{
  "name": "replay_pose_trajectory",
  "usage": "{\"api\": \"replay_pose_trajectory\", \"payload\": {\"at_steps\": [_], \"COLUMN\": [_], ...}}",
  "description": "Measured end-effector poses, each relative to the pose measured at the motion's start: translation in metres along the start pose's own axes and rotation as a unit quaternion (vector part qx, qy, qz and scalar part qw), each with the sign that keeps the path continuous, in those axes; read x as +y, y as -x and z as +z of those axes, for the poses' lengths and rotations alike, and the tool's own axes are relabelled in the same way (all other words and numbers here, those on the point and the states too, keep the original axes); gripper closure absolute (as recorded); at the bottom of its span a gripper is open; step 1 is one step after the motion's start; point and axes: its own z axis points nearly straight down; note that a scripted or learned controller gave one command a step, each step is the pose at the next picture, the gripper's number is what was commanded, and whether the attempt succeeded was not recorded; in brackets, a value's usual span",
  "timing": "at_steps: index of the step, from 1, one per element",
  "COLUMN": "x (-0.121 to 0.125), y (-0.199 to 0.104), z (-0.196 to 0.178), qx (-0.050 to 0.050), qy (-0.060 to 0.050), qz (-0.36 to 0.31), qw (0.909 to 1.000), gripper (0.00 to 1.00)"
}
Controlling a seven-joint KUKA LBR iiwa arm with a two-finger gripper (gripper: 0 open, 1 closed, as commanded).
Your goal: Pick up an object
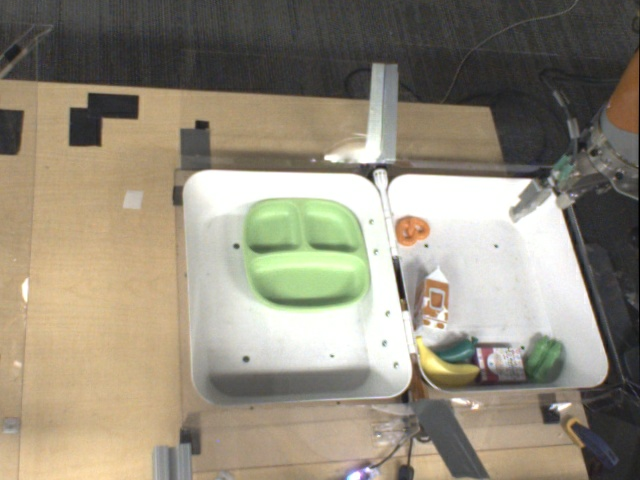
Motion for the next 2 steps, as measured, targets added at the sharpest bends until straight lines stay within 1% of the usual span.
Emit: {"api": "replay_pose_trajectory", "payload": {"at_steps": [1, 2], "x": [0.022, 0.03], "y": [0.001, 0.003], "z": [0.016, -0.019], "qx": [0.0, 0.0], "qy": [0.0, -0.001], "qz": [0.169, 0.31], "qw": [0.9857, 0.9507], "gripper": [0.0, 0.0]}}
